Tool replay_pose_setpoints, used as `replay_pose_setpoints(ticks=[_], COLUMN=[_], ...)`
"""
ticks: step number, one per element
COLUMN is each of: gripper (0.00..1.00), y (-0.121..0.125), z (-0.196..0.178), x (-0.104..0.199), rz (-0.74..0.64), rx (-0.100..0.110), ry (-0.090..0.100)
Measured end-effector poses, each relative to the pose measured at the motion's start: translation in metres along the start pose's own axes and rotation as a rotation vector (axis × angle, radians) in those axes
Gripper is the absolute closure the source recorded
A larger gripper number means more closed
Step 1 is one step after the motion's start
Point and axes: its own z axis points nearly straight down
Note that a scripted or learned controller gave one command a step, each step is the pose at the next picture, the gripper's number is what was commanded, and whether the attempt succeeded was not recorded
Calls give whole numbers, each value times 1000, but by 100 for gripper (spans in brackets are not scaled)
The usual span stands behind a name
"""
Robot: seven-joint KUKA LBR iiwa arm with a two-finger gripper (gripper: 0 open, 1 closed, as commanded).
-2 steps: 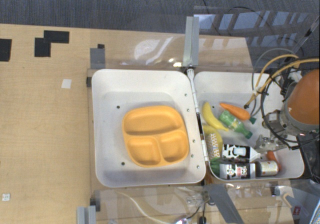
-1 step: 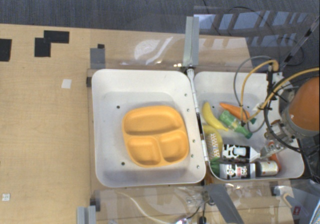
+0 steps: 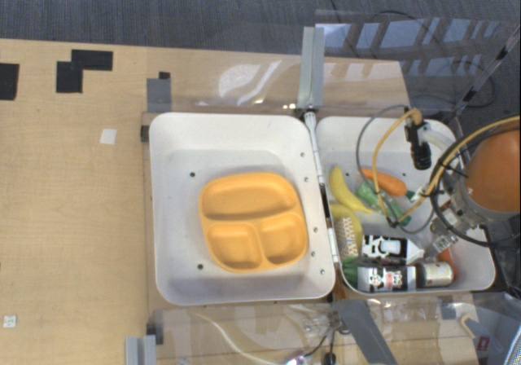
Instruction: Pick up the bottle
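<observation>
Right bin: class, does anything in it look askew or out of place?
Yes. The bottle lies on its side along the right bin's near wall, not upright, with a banana and carrot crowded close behind it.

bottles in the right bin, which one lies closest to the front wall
The bottle with the gold cap, lying along the front wall; the other bottle lies just behind it.

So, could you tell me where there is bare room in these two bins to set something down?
Left white bin: bare floor rings the yellow three-compartment plastic tray, widest toward its far and left walls. Right white bin: crowded with yellow bananas, an orange carrot, a black-and-white labelled bottle and cables; only its far-left corner is bare.
</observation>
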Motion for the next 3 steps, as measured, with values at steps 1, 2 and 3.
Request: replay_pose_setpoints(ticks=[1, 2, 3], gripper=[100, 100, 0], y=[1, -8, -8], z=[0, 1, 2], x=[-16, 17, 17], rz=[-399, -782, -782], rx=[5, 1, 3], ry=[6, 0, 0])
